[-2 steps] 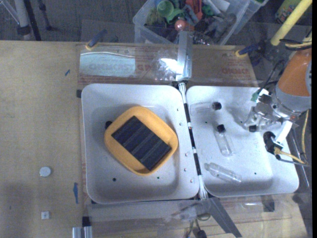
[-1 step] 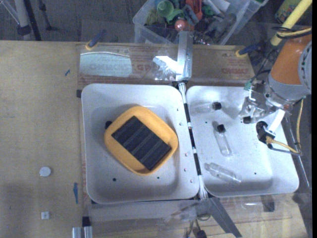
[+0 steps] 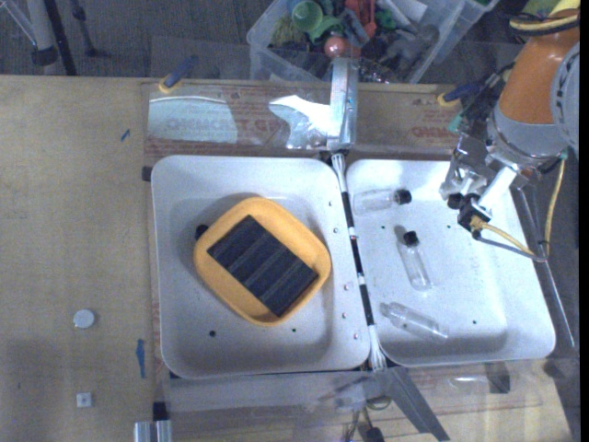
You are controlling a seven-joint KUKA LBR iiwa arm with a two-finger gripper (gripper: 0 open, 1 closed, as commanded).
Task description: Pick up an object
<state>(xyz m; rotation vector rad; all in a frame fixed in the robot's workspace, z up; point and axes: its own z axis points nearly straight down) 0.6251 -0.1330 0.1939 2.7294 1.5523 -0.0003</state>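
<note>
1. We see a yellow square plastic pad with a dark ribbed panel (image 3: 262,261) lying in the left shallow white bin (image 3: 175,274).
2. Three clear vials (image 3: 414,258) lie apart in the right white bin (image 3: 502,293).
3. The end effector (image 3: 465,201) hangs over that bin's far right part; we cannot tell whether it is released or clenched.

Left bin (image 3: 170,284): one yellow, rounded-square tray-like item (image 3: 261,260) with a dark slatted panel on top, lying at a slant near the middle.

Right bin (image 3: 502,316): three clear vials.
- Black-capped vial (image 3: 381,198), far left.
- Black-capped vial (image 3: 414,260), centre.
- Third vial (image 3: 413,319), near side; cap not discernible.

Gripper (image 3: 458,188): over the right bin's far right part, apart from all vials.

Bench (image 3: 64,201), left: small pale disc (image 3: 84,319).

Beyond the bins: clear tub of mixed coloured items (image 3: 368,17).
</note>
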